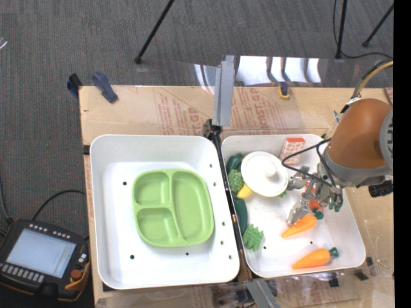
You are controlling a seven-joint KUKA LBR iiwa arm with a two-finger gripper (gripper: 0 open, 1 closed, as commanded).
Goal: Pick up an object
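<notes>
My gripper [298, 199] hangs low in the right bin [356, 239], reaching in from the right under the orange wrist band. It is open, with one metal finger [295, 183] by the white round lid [264, 172] and the other finger [299, 212] just over the thick end of an orange carrot [299, 227]. Nothing sits between the fingers. A second carrot [313, 258] with a green top lies nearer the front wall.
A green broccoli-like piece [253, 237], a dark green vegetable [241, 212] and a yellow bit [244, 192] lie along the right bin's left wall. An orange-and-white box [292, 149] is at the back. The left bin [109, 172] holds a green divided plate [173, 208].
</notes>
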